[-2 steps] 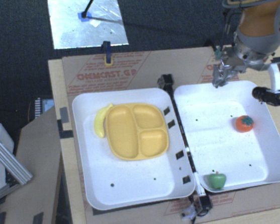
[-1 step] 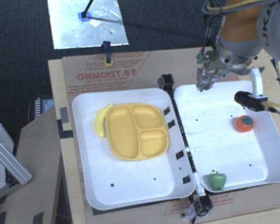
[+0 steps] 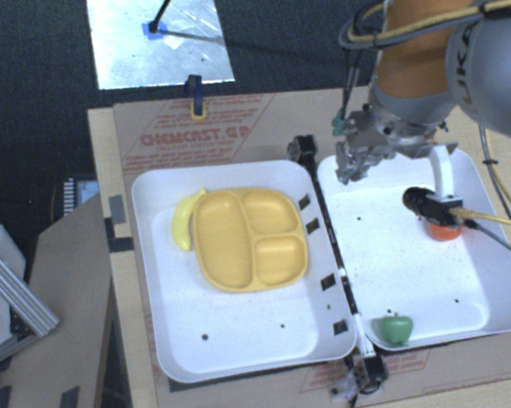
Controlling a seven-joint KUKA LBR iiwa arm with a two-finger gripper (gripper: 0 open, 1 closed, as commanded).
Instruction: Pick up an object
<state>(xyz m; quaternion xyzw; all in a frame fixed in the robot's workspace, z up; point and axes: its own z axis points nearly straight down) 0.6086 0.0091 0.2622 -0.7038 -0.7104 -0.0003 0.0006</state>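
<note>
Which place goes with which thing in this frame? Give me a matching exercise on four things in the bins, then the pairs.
Things:
1. yellow plate
2. banana
3. green apple
4. orange thing

Places:
A. right bin, near front corner by the divider
B. right bin, right side, partly behind a black part
C. middle of the left bin
D. left bin, tucked at the plate's left edge

Pairs: 1-C, 2-D, 3-A, 4-B

Two white bins, left bin (image 3: 176,347) and right bin (image 3: 499,302), sit touching on the brown bench (image 3: 218,124).
</note>
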